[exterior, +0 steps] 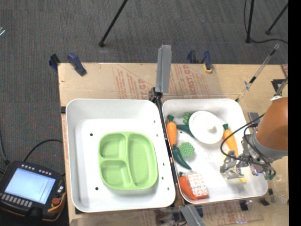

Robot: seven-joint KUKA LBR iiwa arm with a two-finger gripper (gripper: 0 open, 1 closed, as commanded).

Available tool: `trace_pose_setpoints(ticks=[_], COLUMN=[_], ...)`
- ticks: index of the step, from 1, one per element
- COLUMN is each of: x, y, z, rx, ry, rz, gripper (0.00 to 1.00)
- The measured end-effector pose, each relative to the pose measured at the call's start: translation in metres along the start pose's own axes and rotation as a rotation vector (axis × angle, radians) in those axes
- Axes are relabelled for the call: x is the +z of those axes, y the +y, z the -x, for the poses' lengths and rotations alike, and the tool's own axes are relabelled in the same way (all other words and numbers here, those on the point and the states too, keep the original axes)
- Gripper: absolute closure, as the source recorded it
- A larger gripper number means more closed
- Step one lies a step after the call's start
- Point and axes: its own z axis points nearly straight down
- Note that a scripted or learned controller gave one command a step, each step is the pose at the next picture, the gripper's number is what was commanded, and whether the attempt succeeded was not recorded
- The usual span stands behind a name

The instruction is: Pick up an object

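The right bin (235,106) holds several toy foods. An orange carrot (171,133) lies along its left wall, and a second carrot (229,141) lies right of a white round dish (207,126). A bumpy light-green piece (187,149) and a dark green pod (181,159) lie near the left wall. A red and white packet (195,184) rests in the front left corner. My gripper (233,169) hangs low over the bin's front right floor, just below the second carrot. I see nothing clearly held in it.
The left bin (80,112) carries a light-green divided plate (128,160). A grey post (163,69) stands behind the seam between the bins. Cables loop around my wrist (275,131). A teach pendant (30,187) lies on the floor at the left.
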Motion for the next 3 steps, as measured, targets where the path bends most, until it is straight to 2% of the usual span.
trace_pose_setpoints(ticks=[1,2,3], x=[-0.0002,0.0003,-0.0004], y=[0.0001,0.0004,0.0001], z=[-0.0089,-0.0129,-0.0068], rx=[-0.075,-0.023,-0.138], ry=[0.0,0.002,-0.003], rz=[0.0,0.002,-0.001], gripper=[1.0,1.0,1.0])
